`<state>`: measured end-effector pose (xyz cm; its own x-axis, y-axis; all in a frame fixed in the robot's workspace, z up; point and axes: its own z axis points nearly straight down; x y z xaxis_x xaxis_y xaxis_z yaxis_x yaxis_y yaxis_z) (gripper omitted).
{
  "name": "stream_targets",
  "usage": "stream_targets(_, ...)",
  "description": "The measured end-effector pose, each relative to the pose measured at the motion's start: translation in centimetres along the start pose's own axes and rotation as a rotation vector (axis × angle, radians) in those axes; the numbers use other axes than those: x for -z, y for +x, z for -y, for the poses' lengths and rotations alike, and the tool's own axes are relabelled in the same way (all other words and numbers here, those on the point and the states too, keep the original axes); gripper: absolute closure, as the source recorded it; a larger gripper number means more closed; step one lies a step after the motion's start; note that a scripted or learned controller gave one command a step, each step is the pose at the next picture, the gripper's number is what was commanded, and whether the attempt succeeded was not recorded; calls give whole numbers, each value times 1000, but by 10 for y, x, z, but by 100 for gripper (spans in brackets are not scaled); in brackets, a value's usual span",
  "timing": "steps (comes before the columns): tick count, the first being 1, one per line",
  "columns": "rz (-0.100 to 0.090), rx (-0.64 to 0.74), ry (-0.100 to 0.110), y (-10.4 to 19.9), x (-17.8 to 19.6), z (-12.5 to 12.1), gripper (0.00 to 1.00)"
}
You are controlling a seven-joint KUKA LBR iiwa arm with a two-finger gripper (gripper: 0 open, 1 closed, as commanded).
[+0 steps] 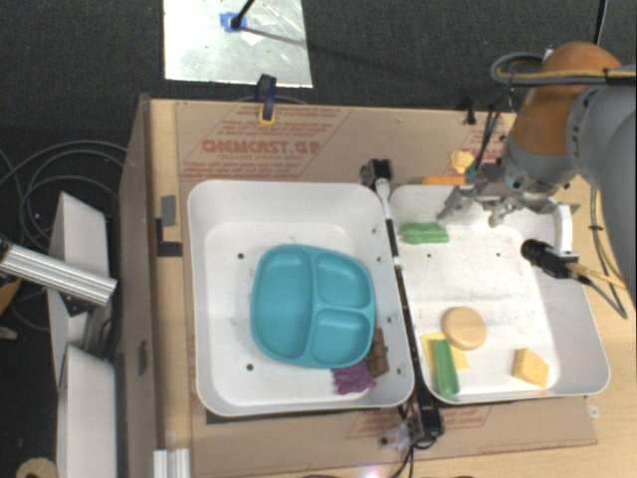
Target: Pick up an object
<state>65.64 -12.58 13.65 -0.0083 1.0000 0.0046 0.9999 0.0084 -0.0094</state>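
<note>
My gripper (475, 210) hangs over the far part of the right bin (498, 267), its two fingers spread open with nothing between them. A green block (423, 233) lies just below and left of the left fingertip, near the bin's left wall. Nearer the front lie a round tan piece (464, 328), a yellow wedge (530, 367) and a green stick (446, 370) on a yellow slab (432, 346). An orange piece (439, 179) and a yellow piece (461, 159) sit at the bin's far rim.
The left bin (224, 237) holds a teal divided plate (314, 305), with a purple object (350, 378) and a brown object (379, 355) at its front right corner. A black part (542, 255) of the arm sticks out over the right bin's right side.
</note>
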Motion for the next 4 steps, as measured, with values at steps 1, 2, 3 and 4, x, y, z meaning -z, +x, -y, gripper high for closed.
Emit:
stream_targets(1,2,0,-11,37,-43,-14,0)
stream_targets(2,5,-8,-11,5,-51,-4,0)
stream_targets(3,4,-3,-9,31,-52,7,0)
stream_targets(4,4,-3,-14,30,-41,5,100)
